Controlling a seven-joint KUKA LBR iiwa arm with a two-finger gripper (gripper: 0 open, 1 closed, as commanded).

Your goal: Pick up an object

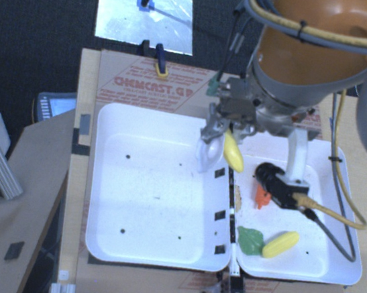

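My gripper point(219, 146) hangs over the divider between the two bins, at the left bin's point(142, 197) far right corner. A yellow banana-shaped piece point(234, 155) sits between its fingers, slanting down to the right and lifted off the bin floor. The silvery left finger point(209, 139) shows beside it, with a blurred shape below. In the right bin point(330, 261) lie a second yellow piece point(280, 244), a green piece point(249, 240) touching it on the left, and a small orange piece point(262, 196) farther back.
A black block with a yellow cable point(281, 185) hangs from the arm over the right bin, partly covering the orange piece. The arm's large orange and grey body point(320, 40) fills the upper right. A clamp point(160, 61) sits behind the bins.
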